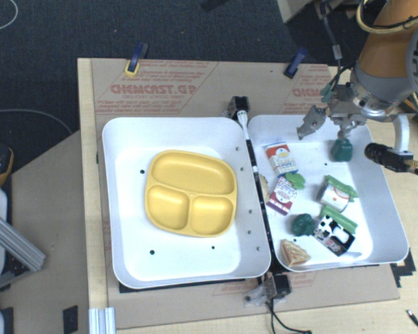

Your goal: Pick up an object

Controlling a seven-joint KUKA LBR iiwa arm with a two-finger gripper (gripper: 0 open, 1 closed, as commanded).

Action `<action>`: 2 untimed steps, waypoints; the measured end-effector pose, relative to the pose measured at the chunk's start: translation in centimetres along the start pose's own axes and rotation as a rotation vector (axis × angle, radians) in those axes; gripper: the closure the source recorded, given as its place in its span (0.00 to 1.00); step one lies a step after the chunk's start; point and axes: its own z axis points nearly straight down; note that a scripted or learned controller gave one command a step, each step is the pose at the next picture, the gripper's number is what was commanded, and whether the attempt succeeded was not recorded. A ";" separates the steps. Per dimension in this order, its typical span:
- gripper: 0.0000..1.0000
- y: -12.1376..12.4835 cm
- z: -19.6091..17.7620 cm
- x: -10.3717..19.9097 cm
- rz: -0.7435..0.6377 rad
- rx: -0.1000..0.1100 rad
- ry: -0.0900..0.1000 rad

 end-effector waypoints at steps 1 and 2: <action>0.00 0.3 -0.8 0.0 -0.002 -0.014 -0.002; 0.00 1.0 4.1 -0.7 -0.002 -0.011 -0.002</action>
